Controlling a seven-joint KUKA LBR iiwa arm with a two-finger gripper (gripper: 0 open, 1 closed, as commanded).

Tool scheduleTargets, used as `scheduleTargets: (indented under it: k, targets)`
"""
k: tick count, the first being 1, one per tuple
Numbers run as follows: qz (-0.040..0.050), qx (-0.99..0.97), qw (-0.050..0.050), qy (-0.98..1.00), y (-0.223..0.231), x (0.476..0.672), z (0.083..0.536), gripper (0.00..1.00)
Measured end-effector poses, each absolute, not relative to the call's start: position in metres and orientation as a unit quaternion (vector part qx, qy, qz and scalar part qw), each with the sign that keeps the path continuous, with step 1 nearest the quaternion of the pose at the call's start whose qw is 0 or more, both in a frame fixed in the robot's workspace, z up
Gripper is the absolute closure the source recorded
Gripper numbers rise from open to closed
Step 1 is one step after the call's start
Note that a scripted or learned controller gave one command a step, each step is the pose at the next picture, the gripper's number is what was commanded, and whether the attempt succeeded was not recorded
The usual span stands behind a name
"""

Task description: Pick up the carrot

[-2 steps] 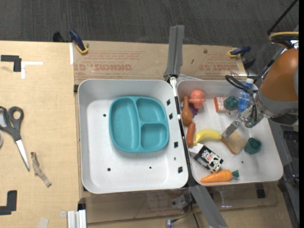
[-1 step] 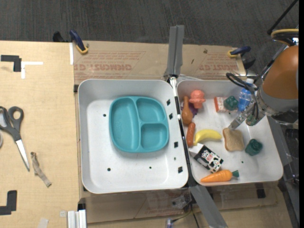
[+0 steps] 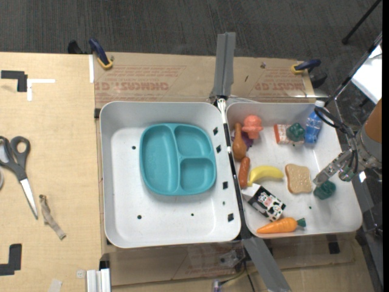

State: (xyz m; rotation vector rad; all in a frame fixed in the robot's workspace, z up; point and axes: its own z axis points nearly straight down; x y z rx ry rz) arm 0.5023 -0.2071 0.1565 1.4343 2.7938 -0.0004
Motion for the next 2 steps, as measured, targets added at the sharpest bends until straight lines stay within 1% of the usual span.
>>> scheduleTargets:
  k: [1, 2]
  targets:
    - [-0.0001, 0.561, 0.001, 0.828, -0.222, 0.481, 0.181, 1.0]
    - [-0.0008, 0.665, 0.0, 0.747, -0.222, 0.525, 0.179, 1.0]
